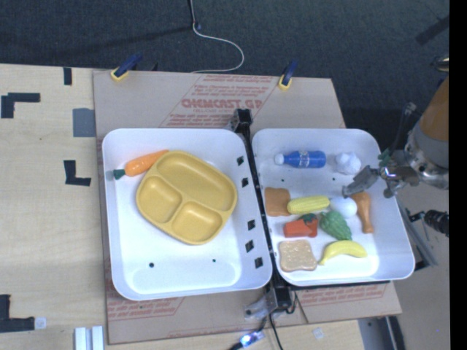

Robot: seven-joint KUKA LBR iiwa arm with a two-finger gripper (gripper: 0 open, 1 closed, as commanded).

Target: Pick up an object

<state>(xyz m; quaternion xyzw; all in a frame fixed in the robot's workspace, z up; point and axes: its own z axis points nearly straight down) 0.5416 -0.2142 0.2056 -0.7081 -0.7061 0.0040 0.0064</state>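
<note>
The things to pick from lie crowded in the right bin [394, 261]: a blue bottle [303, 159] on its side near the far wall, a yellow corn cob [309, 205], a slice of toast [297, 254], a curved banana [343, 251], a leafy green vegetable [336, 224], a red piece [300, 227], and a thin orange stick [363, 213]. They look like smooth moulded plastic play food, small and rounded, so they would likely slip if pinched off-centre. The gripper [372, 180] hangs over the bin's right side with its two fingers spread apart and nothing between them, just above the orange stick, probably lining up on it. In the left bin [120, 254] rests a yellow divided tray [187, 196] with a carrot [143, 163] beside it.
</note>
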